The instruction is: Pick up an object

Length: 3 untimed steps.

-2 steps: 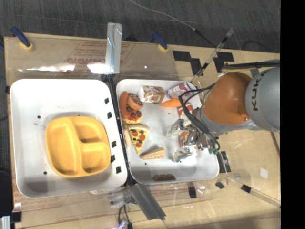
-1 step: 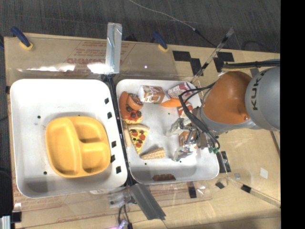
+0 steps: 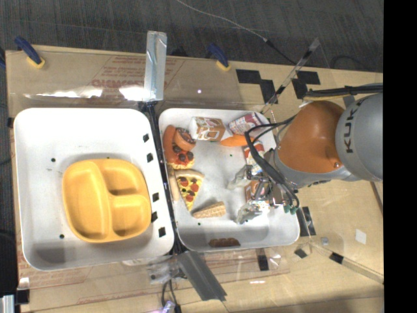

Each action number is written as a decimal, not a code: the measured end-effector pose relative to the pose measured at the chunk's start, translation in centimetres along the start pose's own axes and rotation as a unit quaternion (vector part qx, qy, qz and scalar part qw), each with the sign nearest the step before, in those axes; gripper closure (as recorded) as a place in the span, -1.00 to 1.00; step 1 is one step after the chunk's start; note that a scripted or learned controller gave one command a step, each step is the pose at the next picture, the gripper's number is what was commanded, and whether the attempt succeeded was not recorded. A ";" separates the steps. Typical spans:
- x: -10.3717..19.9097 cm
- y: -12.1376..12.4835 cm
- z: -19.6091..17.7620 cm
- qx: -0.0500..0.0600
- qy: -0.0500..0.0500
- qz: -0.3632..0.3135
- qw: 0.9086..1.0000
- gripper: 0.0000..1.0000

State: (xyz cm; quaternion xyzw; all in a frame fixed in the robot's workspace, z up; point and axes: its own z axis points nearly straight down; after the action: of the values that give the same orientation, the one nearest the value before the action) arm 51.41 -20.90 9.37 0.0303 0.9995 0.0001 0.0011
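Note:
My gripper [image 3: 245,194] is low over the right side of the right bin [image 3: 280,230], its two metal fingertips [image 3: 240,176] spread apart, so it is open. A small orange-brown piece [image 3: 253,189] shows by the fingers; whether they touch it I cannot tell. To the left lie a pizza slice [image 3: 189,188], a tan wafer [image 3: 209,209] and a hot dog with a donut [image 3: 179,145]. Near the bin's far wall are a carrot [image 3: 233,141], a brown snack pack [image 3: 208,128] and a pink packet [image 3: 248,120]. A brown cookie [image 3: 225,242] rests on the near rim.
The left bin [image 3: 32,129] holds a yellow divided tray [image 3: 104,199]. The arm's orange band [image 3: 311,142] and cables hang over the right bin's right wall. A taped divider [image 3: 156,64] stands behind the two bins.

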 end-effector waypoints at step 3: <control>0.1 0.0 0.0 0.000 0.001 -0.043 0.999 -1.00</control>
State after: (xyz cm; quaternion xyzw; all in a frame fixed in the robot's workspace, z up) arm 51.26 -20.89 9.38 -0.0126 0.9999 -0.0001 0.0003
